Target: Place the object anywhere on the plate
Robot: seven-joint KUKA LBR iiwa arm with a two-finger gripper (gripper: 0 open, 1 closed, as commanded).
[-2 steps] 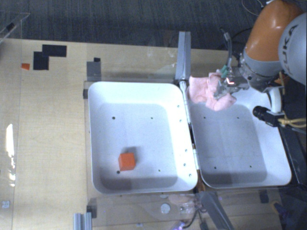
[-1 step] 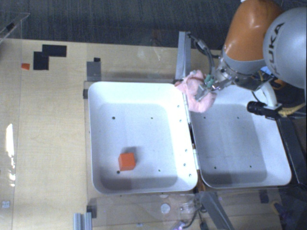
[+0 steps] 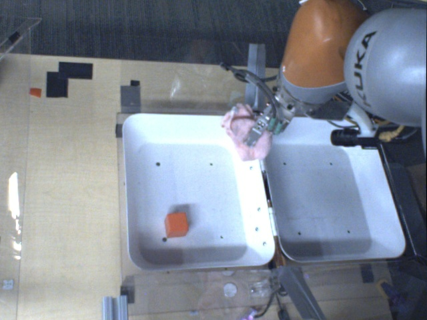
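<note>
A small orange block rests on the floor of the left bin, toward its front left. My gripper hangs over the back end of the divide between the two bins. A pale pink, soft-looking plate-like thing sits between its fingers, tilted and raised above the left bin's back right corner. The gripper is shut on its upper right part. The orange block lies well apart from it, toward the front left.
The right bin sits under the arm's wrist and cables. Metal brackets stand at the bins' back edge. Black and orange markers lie on the wooden bench at far left.
</note>
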